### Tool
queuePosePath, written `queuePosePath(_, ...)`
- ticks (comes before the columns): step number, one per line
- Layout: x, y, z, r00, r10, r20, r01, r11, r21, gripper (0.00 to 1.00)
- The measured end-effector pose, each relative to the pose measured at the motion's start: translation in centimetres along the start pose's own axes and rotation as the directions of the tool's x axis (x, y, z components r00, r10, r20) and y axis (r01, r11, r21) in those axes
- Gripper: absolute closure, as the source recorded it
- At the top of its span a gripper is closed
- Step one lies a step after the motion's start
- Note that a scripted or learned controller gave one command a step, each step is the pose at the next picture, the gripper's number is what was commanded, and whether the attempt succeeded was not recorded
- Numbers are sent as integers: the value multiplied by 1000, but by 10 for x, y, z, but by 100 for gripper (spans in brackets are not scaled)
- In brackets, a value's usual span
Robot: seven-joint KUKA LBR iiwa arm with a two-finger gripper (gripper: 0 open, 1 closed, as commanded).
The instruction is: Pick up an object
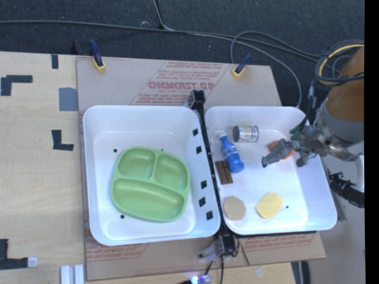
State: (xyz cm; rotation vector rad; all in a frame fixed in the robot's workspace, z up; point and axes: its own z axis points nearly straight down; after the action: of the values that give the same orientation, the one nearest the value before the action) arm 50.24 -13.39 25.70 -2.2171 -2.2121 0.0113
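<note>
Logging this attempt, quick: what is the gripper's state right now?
Two-finger gripper: cannot be told; it hangs over the right shallow white bin, an orange piece beside its dark fingers.

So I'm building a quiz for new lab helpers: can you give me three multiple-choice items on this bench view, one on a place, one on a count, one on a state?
1. Where does the green divided plastic plate lie?
A. left white bin
B. right white bin
C. on the cardboard

2. How many compartments has the plate?
A. two
B. three
C. five

3. How does the blue plastic bottle rest?
A. upright
B. on its side
C. between the gripper fingers

Answers: 1 A, it sits left of the divider. 2 B, two small above one long. 3 B, its full length lies along the bin floor.
</note>
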Motion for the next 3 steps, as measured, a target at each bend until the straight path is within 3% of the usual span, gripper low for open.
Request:
queuePosePath(1, 0, 2, -5, 1000, -4, 2, 4, 1000, -11, 0)
queuePosePath(3, 6, 7, 108, 1000, -3, 1, 3, 1000, -6, 0)
